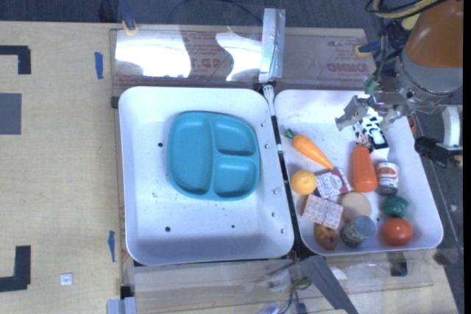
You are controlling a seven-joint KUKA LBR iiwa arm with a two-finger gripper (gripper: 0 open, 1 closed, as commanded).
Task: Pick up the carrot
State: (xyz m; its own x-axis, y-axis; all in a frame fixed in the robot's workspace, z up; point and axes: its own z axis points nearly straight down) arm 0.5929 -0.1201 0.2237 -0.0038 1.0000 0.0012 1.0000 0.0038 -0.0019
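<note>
Left bin [140, 232]: holds a blue divided plate [213, 155], nothing else that matters here.
Carrot [312, 150]: lies in the right bin [430, 220], far-left part, just beside the wall shared with the left bin; long axis slants from its green far-left end toward the near right.
Claw [366, 110]: hangs over the far part of the right bin, fingers spread apart, nothing between them.
Key relation: the carrot sits left of the claw and a little nearer, clear of the orange bottle [363, 168] to its right.
Writing: red print on the far cardboard wall [324, 59], too blurred to read.
</note>
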